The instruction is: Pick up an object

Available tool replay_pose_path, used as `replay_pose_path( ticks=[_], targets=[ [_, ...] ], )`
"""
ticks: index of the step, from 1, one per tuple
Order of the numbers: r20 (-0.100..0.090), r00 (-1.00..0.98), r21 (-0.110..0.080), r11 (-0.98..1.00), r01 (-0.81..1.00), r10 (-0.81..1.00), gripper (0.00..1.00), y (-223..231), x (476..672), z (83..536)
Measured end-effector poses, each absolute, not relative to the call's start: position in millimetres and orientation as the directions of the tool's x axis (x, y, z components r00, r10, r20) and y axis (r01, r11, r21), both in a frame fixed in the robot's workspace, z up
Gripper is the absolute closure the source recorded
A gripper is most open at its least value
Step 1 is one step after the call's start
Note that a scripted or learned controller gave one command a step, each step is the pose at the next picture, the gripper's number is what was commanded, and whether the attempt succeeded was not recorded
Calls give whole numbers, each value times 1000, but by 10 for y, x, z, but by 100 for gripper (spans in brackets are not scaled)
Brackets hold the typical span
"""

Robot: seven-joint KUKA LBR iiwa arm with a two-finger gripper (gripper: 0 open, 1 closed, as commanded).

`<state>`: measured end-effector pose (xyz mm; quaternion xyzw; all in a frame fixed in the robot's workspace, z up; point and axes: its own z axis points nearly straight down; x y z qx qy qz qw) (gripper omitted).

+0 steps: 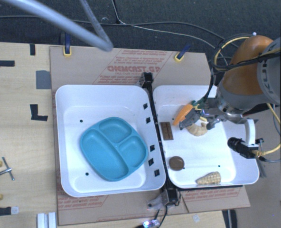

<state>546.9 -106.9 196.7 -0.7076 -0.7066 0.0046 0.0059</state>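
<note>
The right bin [235,172] holds several small items. An orange carrot [182,113] lies tilted near its upper left. Just right of the carrot rests a beige rounded piece [196,129]. My gripper [202,117] hangs low over these two, right at the carrot's green end and the top of the beige piece. The wrist covers part of both. A brown bar [166,130] lies by the bin's left wall, a brown round disc [176,163] sits lower, and a tan ridged cone [208,178] lies near the front wall.
The left bin [67,103] contains a blue divided plate [113,147]. A black divider with clips [151,127] runs between the bins. The grey arm with its orange band [247,65] and yellow cables overhangs the right bin's right side.
</note>
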Motion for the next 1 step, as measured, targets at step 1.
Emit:
replay_pose_path(
  ticks=[1],
  targets=[
    [0, -2, -2, 2, 1000, 1000, 0, -1068, 5499, 2033]
  ],
)
